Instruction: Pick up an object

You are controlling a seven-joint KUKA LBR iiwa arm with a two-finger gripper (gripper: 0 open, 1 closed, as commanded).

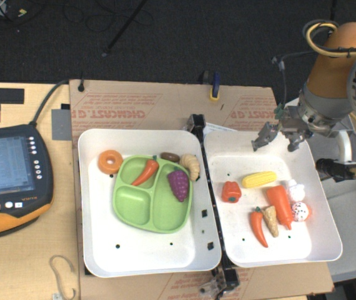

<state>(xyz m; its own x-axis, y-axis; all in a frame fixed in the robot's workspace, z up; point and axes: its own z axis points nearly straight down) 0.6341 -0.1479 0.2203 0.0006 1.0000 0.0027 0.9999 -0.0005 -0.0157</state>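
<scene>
1. Gripper (279, 136) hangs over the right bin's (328, 230) far rim, fingers spread apart, gripping nothing.
2. Corn cob (258, 179) lies inside that bin, nearest the gripper.
3. Red pepper (231, 192) and carrots (278, 206) lie near the corn cob.

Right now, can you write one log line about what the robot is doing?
gripper: open, holding nothing | position: above right bin's far edge | nearest: corn | task: not yet done

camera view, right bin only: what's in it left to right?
Red toy pepper → yellow corn cob → large orange carrot → white ball with red dots. Skipped the small red-orange carrot and tan piece: they overlap the others in order.
</scene>
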